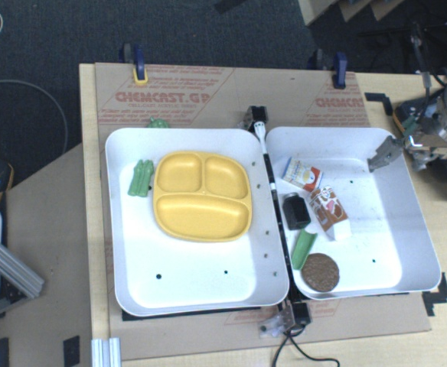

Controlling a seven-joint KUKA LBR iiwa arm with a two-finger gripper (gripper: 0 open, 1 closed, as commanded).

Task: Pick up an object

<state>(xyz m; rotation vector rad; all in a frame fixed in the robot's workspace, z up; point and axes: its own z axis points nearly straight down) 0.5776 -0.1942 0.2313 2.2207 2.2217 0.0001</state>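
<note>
My gripper (386, 154) hangs at the right bin's (384, 228) far right rim, coming off the arm at the view's right edge. It is apart from all the objects. Along that bin's left side lie a white and red packet (301, 176), a brown wrapper (328, 207), a small black block (295, 211), a green stick (303, 248) and a round brown disc (320, 271). In the left bin (185, 281) a yellow divided plate (203, 196) lies beside a green pod-like toy (140, 178).
Both bins sit on a brown board (208, 90) held by blue clamps (138, 61) at the back. A small green piece (158, 124) lies on the board behind the left bin. Cables and a black bracket (256, 118) sit between the bins.
</note>
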